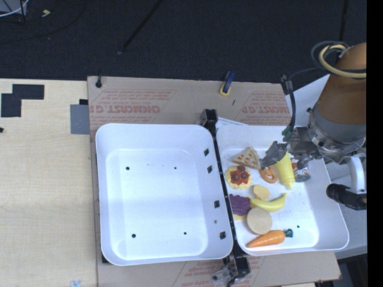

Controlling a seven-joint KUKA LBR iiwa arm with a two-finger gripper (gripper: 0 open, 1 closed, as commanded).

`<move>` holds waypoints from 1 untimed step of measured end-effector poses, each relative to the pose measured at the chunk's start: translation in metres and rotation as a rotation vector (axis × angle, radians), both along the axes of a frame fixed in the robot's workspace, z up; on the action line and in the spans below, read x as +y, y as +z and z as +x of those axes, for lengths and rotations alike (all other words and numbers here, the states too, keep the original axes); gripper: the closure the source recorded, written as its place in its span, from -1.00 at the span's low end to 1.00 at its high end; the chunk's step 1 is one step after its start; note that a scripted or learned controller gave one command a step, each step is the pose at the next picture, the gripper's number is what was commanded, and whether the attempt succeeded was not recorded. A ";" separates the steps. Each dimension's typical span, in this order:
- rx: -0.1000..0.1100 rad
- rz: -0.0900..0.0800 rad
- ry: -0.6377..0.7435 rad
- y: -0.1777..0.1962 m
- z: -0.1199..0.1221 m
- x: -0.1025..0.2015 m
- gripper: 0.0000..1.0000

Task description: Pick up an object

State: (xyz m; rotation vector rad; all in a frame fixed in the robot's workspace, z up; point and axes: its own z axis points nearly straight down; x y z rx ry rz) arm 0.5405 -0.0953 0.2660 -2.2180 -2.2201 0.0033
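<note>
My gripper [286, 165] is down in the right bin [332, 232], near its far right side. It stands open, with a grey finger [273, 154] on the left and the other finger [301, 173] on the right. A long yellow toy [286, 172] stands between them, with a small gap on each side. An orange ring [268, 174] lies just left of the yellow toy. Nearby lie a waffle wedge [246, 158], a small pizza [239, 177], a banana [270, 203], a purple piece [240, 205], a tan disc [259, 221] and a carrot [267, 238].
The left bin [108, 160] sits beside the right one, parted by a black divider [220, 184]. The arm's grey and orange body [344, 100] hangs over the right bin's far right corner. A black fitting [344, 195] sticks out at the right rim.
</note>
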 end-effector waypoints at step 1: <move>0.009 0.002 0.001 -0.167 0.001 0.015 -1.00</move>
